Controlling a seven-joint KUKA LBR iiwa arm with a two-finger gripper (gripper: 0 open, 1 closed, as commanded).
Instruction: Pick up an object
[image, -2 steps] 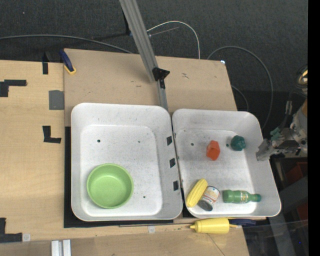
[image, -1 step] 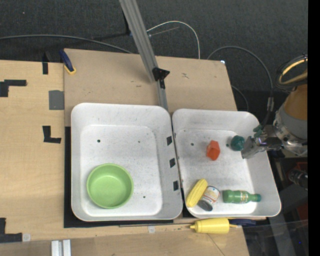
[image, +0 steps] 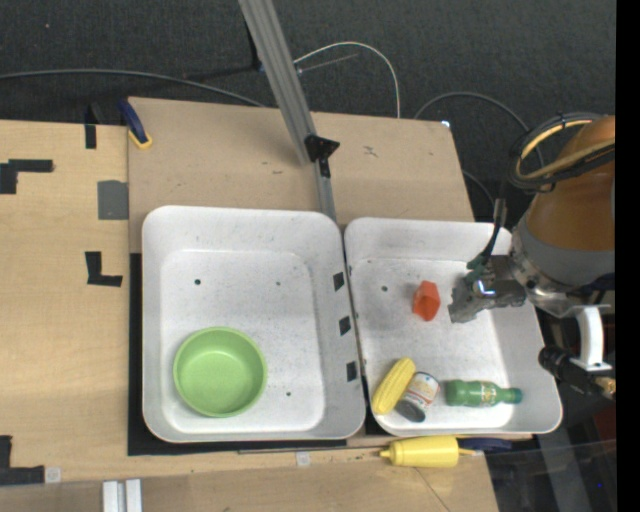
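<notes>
End effector (image: 468, 300) low in right bin (image: 400, 238), just beside small orange object (image: 427, 301); finger spread impossible to tell. Nearer front wall: yellow corn cob (image: 393, 386), small can (image: 419, 393), green bottle (image: 481, 393). Green bowl (image: 219, 371) in left bin (image: 240, 225). Yellow bottle (image: 425, 452) on table (image: 230, 150).

My two white bins (image: 240, 225) look like smooth plastic with little dark specks. The green bowl (image: 219, 371) is shiny plastic. My bench (image: 60, 330) looks like flat, dull wood. The green bottle (image: 480, 393) shines. My pincer (image: 466, 303) looks like grey metal.
</notes>
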